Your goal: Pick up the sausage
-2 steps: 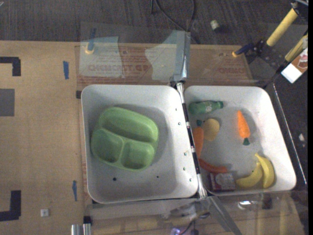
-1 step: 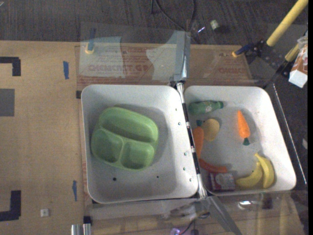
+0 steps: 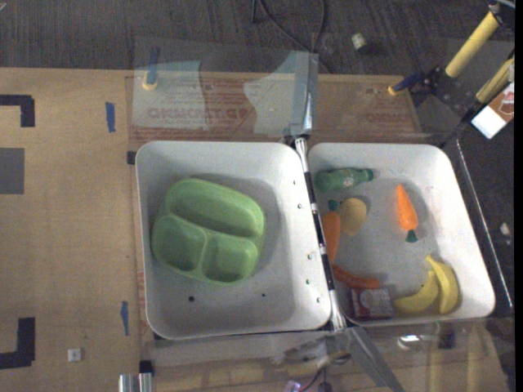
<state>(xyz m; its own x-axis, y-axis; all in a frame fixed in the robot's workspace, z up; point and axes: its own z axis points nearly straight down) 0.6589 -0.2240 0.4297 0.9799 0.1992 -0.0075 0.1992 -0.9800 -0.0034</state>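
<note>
Sausage (image 3: pixel 356 278) lies untouched in the right bin (image 3: pixel 458 178).
Crowded just beside the banana (image 3: pixel 433 288); a grab could catch either. End effector's state: cannot tell.

Two shallow white bins side by side on tan worktop (image 3: pixel 65 243). Left bin (image 3: pixel 221 313): green plastic divided tray (image 3: pixel 209 230), 3 compartments. Right bin (image 3: pixel 466 219): green bottle (image 3: pixel 343 177) lying near top-left, orange carrot (image 3: pixel 406 211) w/ green tip, yellow round item (image 3: pixel 354 214), orange carrot (image 3: pixel 332 232) by left wall, reddish-orange sausage (image 3: pixel 356 278) lying near bottom-left, red-brown packet (image 3: pixel 372 302) just below it, yellow bananas (image 3: pixel 433 287) bottom-right.
</note>
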